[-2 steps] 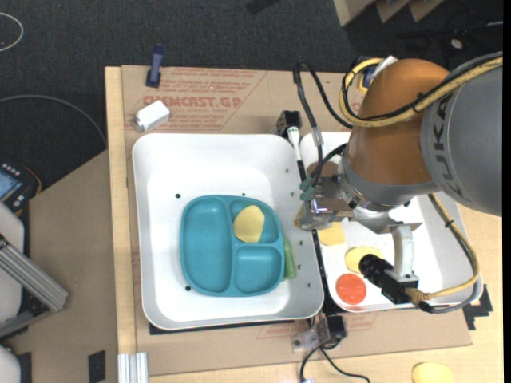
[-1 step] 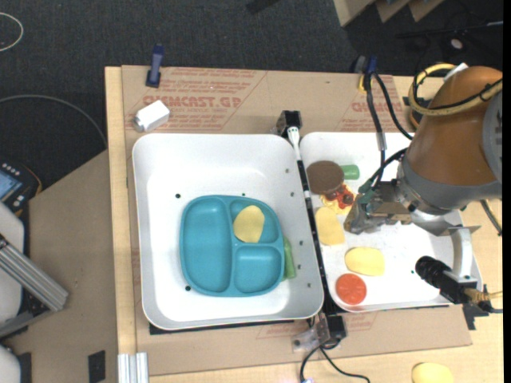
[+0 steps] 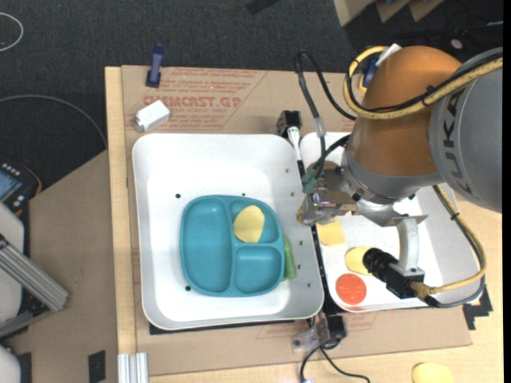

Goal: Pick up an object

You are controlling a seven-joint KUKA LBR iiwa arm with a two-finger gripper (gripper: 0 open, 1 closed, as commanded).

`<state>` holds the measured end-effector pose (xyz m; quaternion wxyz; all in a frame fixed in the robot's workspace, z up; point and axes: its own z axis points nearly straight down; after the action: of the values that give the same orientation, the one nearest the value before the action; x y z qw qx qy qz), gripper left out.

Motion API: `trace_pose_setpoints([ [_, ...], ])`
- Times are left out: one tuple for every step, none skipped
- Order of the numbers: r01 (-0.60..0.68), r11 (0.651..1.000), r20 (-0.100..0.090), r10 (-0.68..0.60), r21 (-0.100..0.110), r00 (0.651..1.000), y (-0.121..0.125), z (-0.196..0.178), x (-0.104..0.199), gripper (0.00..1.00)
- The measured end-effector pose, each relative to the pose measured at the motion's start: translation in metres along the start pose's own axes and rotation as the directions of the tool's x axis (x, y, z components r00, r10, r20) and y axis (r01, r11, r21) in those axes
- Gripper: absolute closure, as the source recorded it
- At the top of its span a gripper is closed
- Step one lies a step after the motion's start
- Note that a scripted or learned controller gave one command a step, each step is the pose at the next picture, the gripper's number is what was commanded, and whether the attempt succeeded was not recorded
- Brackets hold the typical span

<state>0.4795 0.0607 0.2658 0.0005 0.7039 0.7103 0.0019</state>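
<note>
My arm point(image 3: 415, 126) comes in from the right and hangs over the seam between the two bins, its orange band covering much of the right bin point(image 3: 447, 254). My claw point(image 3: 319, 206) sits just below the wrist, right at the left bin's right wall; I cannot tell how it stands, since the wrist hides it from above.

Count of things: two white bins, side by side. In the left bin point(image 3: 160, 174), one teal tray point(image 3: 211, 250) with three compartments; it lies with its long axis running left to right, the single large compartment at the left and the two smaller ones at the right. One yellow piece point(image 3: 249, 224) lies in the upper right compartment, an oval with its long axis pointing up and down. One thin green strip point(image 3: 288, 259) stands along the tray's right edge, touching it, its long axis up and down too.

In the right bin I count three small things in a loose column just below my claw: one yellow square point(image 3: 330, 234), one yellow round point(image 3: 356, 258), and one orange disc point(image 3: 350, 289) lowest. The square is nearest my claw, just beside it. A black fitting point(image 3: 391, 271) on my arm overlaps the round's right side.
</note>
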Motion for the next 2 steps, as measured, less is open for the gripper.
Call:
trace_pose_setpoints([
  [-0.020, 1.000, 0.007, 0.020, 0.005, 1.000, 0.057, 0.062, -0.110, 1.00],
  [0.003, 1.000, -0.004, -0.003, 0.012, 1.000, -0.004, 0.074, 0.013, 1.00],
])
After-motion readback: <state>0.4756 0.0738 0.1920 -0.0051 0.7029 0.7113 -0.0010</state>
